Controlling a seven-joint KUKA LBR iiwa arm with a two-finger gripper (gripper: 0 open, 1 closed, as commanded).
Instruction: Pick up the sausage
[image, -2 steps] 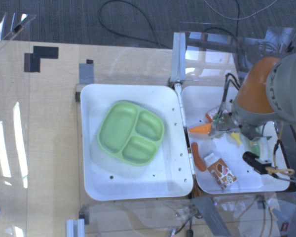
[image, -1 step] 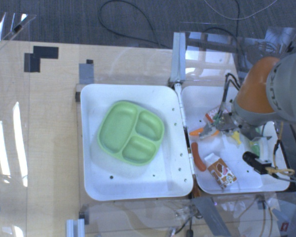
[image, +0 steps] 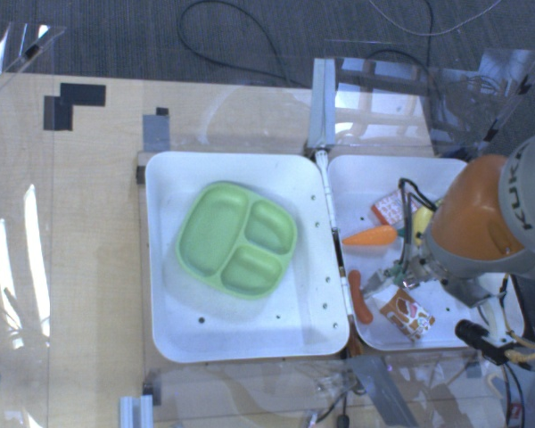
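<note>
Camera view: a green divided plate (image: 237, 238) is seen in the left bin (image: 174, 328). In the right bin (image: 361, 172), the sausage (image: 359, 296) lies at seven o'clock along the left wall, a carrot (image: 371, 236) above. The gripper (image: 401, 275) hovers beside it; whether the jaws are open cannot be told.

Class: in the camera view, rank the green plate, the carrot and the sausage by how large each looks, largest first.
1. green plate, by far the largest.
2. carrot and sausage: these look alike in length, the carrot a bit thicker, so I would not rank one over the other.
</note>
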